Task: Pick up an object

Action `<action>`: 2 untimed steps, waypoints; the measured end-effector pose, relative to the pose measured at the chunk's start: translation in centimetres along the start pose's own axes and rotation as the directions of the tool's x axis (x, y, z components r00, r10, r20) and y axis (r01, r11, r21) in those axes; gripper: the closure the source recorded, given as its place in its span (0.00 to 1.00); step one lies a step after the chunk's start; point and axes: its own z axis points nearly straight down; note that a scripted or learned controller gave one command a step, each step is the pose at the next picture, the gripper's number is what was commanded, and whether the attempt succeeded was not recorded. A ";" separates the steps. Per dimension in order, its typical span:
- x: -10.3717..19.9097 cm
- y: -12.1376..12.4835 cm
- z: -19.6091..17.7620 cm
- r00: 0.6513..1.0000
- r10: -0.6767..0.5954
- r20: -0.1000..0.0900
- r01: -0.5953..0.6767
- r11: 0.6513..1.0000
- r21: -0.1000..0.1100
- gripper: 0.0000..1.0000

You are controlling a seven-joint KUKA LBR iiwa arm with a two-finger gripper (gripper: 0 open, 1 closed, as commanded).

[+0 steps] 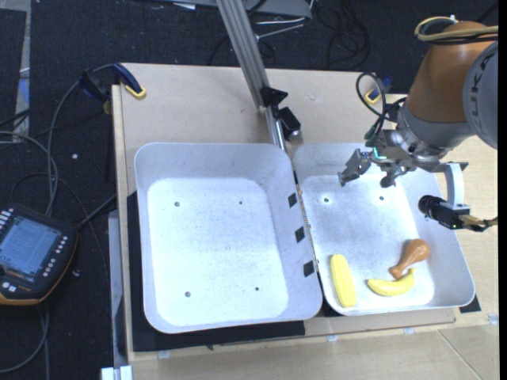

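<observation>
Part of the arm (455, 70) runs off the right edge, so I see just its orange band and grey wrist. The gripper (368, 172) hangs over the far end of the right bin (348, 220), its two dark fingers splayed apart with nothing between them. Small fittings round the wrist are too cluttered to make out.

Three objects lie together at the near right corner of that bin, well apart from the gripper. A yellow corn cob (343, 280) lies lengthwise, nearest the divide between the bins. To its right a yellow banana (390, 286) curves along the near wall. Just behind it sits a brown chicken drumstick (410, 256), thick end to the right, thin end pointing down at the banana; whether they touch I cannot tell.

Left of this, the left bin (214, 236) shows a speckled white floor with a few small dark dots. A slanted metal rail (245, 42) rises from the far junction of the bins, and a pendant controller (28, 252) sits on the floor at far left, half cut off.
</observation>
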 end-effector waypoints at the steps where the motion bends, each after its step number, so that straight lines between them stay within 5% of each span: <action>1: 0.0 0.0 0.0 1.000 0.000 0.000 0.000 1.000 0.000 0.00; 2: -0.3 0.8 4.8 1.000 0.000 0.000 0.000 1.000 0.004 0.00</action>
